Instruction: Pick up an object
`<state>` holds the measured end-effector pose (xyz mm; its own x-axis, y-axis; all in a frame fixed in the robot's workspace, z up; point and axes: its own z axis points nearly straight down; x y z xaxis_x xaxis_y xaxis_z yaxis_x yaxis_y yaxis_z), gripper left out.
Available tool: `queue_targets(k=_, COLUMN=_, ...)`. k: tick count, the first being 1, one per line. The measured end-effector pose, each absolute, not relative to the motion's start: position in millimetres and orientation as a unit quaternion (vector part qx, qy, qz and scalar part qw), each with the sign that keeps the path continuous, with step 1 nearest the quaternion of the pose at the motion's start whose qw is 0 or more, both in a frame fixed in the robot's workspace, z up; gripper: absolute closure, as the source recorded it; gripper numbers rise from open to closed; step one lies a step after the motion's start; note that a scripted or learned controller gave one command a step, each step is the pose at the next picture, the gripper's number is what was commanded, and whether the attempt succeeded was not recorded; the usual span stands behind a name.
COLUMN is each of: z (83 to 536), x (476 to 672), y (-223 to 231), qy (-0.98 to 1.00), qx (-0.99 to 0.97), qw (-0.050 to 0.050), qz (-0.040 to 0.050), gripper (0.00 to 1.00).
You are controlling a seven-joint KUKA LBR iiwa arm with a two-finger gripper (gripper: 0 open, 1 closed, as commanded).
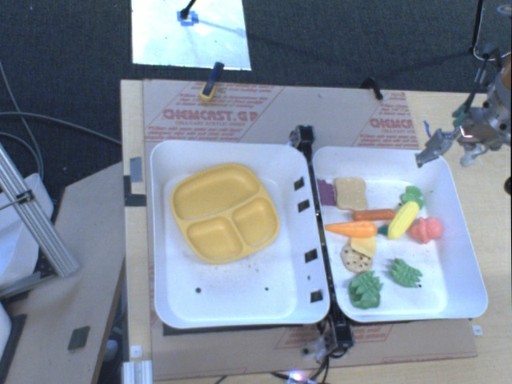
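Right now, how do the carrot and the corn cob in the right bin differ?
The carrot is orange and tapered, lying almost level across the bin; the corn cob is yellow, blunt and stubbier, tilted on a diagonal. The carrot sits nearer the divider, the corn cob further right. Both lie loose in the right bin.

Even overhead light, bins bright white, near blown out. Soft shadows under the food. Glare on the floor sheet (top). Slightly soft, grainy overall.
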<state>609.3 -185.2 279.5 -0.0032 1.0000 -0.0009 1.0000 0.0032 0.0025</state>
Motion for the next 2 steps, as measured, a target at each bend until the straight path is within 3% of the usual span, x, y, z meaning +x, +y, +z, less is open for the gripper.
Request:
queue_targets(k=1, z=81, x=574.3, y=-126, qy=0.71, qx=0.705, qw=-0.001, qz=0.0005, gripper=0.0)
queue_targets(k=2, z=84, x=516.3, y=-92, qy=0.708, qx=0.706, qw=-0.002, qz=-0.0003, gripper=0.0)
